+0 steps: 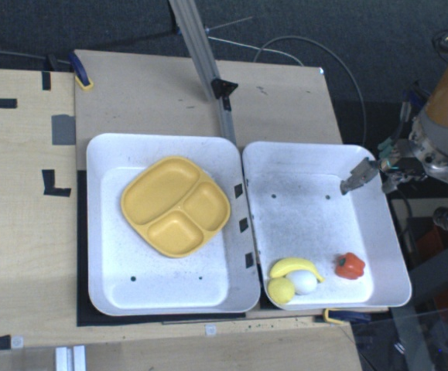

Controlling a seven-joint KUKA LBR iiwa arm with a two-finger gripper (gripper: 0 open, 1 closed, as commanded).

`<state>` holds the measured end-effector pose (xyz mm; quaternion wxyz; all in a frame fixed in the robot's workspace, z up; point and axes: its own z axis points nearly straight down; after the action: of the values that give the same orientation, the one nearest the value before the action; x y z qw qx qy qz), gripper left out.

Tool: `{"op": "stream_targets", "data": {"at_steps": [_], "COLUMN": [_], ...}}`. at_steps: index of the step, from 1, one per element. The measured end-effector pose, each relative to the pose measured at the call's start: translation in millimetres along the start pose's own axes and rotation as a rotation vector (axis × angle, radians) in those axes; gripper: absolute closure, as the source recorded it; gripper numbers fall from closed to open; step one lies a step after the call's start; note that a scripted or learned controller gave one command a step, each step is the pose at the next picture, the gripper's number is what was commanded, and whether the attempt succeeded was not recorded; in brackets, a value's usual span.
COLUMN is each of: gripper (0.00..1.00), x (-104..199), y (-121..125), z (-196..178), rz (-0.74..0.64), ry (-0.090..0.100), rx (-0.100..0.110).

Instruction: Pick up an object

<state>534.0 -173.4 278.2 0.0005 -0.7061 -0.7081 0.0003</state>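
In the right bin [309,207] a red pepper-shaped toy [350,266] lies near the front right corner. A yellow banana [295,267], a white egg [305,283] and a yellow lemon [281,290] are huddled at the front left corner. My gripper [367,175] hangs over the bin's right rim near the back, well away from all of these. One dark finger [357,178] points into the bin and nothing shows between the fingers.
The left bin [107,284] holds a yellow divided plate [176,205]. A grey metal pole [196,37] slants down from the top to the gap between the bins. Cables run over the bench behind the right bin.
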Motion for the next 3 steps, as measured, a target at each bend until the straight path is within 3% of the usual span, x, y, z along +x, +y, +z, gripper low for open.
{"op": "stream_targets", "data": {"at_steps": [1, 3], "gripper": [0.00, 0.00], "x": [0, -6], "y": [0, -8], "z": [0, 114], "rz": [0.001, 0.002], "ry": [0.000, 0.002], "rx": [0.000, 0.007]}}
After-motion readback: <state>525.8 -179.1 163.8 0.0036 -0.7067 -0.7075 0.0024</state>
